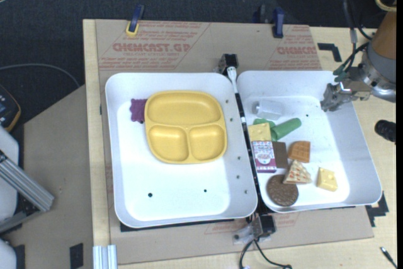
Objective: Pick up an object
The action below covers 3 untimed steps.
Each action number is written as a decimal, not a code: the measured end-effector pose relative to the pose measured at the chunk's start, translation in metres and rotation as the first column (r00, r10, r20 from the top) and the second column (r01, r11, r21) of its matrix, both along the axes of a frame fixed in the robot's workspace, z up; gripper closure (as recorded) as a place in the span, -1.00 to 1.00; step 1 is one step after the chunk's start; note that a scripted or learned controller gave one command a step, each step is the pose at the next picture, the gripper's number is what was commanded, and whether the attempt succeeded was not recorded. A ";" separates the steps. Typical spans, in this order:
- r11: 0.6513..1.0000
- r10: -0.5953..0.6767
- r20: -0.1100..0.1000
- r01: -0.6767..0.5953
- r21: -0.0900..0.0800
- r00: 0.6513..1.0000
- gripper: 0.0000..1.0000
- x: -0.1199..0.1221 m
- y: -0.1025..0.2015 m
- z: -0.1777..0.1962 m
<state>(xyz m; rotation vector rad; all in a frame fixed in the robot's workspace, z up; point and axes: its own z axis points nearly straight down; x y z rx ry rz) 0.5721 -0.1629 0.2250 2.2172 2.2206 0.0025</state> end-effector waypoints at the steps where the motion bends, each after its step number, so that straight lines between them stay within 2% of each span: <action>1: 1.000 0.002 0.001 -0.002 0.000 1.000 1.00 0.024 0.038 0.004; 2: 1.000 0.000 0.000 0.000 0.001 1.000 1.00 0.045 0.081 0.012; 3: 1.000 0.000 0.001 0.000 0.000 1.000 1.00 0.068 0.130 -0.006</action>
